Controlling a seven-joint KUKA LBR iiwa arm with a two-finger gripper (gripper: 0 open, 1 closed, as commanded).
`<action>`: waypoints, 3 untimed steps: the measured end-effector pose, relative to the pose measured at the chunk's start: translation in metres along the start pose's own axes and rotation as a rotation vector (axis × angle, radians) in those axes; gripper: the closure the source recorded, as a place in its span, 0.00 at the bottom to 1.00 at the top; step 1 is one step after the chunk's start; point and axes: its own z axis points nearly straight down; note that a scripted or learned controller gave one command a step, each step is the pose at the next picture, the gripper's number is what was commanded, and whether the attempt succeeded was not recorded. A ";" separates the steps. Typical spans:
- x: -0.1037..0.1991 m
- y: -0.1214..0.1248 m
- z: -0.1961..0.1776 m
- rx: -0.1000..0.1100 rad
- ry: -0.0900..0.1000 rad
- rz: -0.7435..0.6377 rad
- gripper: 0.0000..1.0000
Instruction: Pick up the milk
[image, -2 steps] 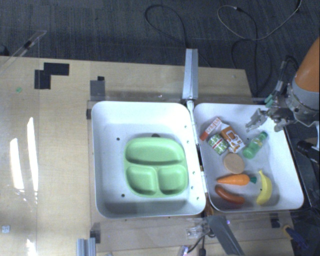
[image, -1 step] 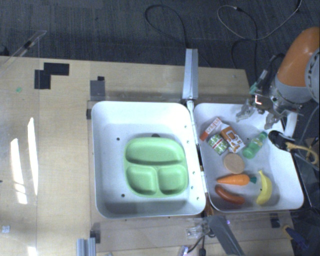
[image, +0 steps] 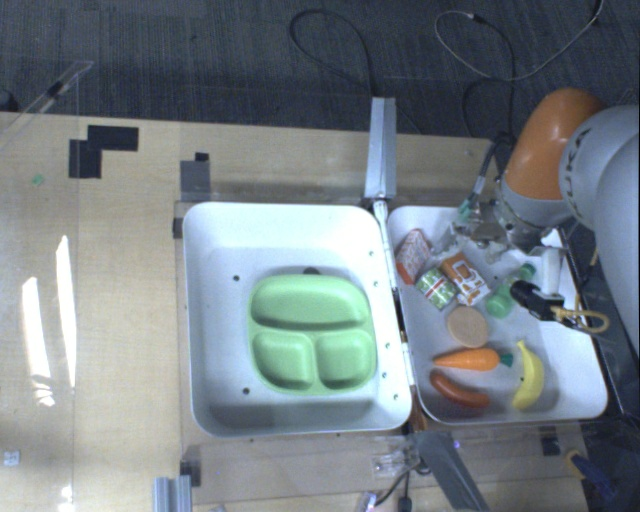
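The milk looks to be the small orange and white carton (image: 466, 278), lying tilted in the back half of the right bin (image: 590, 400). A green can (image: 436, 288) touches its left side. My gripper (image: 483, 228) hangs below the orange wrist band over the bin's back edge, above and slightly right of the carton. Nothing shows between the gripper and the carton, and the wrist body hides the fingers.
Also in the right bin are a red and white packet (image: 410, 255), a tan disc (image: 467, 326), a carrot (image: 470, 360), a sausage (image: 460, 390), a banana (image: 528, 375) and a green bottle (image: 500, 303). The left bin (image: 200, 330) holds a green divided tray (image: 310, 330).
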 end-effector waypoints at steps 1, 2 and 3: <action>0.025 -0.032 0.020 -0.003 -0.001 0.009 0.00; 0.012 -0.016 0.022 0.000 0.000 -0.095 0.00; 0.013 -0.013 0.008 -0.010 0.000 -0.096 1.00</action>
